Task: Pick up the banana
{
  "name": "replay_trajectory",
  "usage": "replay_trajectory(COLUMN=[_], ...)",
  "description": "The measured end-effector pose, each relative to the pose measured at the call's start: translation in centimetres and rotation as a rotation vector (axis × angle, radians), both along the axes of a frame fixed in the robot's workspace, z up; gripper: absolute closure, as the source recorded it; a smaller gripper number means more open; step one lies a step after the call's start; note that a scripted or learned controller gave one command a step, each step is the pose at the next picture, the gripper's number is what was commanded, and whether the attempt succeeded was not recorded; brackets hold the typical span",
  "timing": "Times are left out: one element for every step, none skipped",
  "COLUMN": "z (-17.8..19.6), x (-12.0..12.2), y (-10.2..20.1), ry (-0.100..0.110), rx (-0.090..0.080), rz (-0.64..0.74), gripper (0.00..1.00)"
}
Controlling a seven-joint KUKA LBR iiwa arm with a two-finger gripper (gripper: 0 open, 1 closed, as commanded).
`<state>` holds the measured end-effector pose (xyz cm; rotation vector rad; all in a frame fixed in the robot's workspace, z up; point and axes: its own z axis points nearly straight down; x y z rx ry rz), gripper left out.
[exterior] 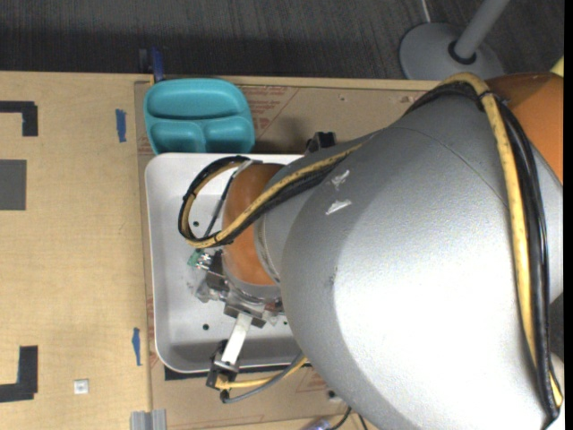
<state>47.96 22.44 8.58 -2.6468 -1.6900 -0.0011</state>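
Observation:
My grey arm (412,258) covers most of the view and reaches down into the left white bin (163,267). Its orange band (243,227) sits over the bin's middle. Below the band, the gripper (218,285) shows as a cluster of metal parts low over the bin floor, toward the front left. A black and yellow cable (199,206) loops from the wrist over the bin's back left part. The arm hides much of the bin floor.
A teal moulded tray (199,116) stands just behind the bin on the cardboard bench (72,240). Black tape marks (18,119) and blue tape strips (121,125) lie on the bench at the left. A grey stand base (434,50) is at the back right.

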Motion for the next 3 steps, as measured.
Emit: replay_trajectory(z=[1.1, 2.1, 3.1], x=[0.1, 0.1, 0.1], y=[0.2, 0.2, 0.3], ry=[-0.004, -0.004, -0.004], rx=[0.004, 0.004, 0.005], rz=[-0.001, -0.001, 0.0], gripper=[1.0, 1.0, 1.0])
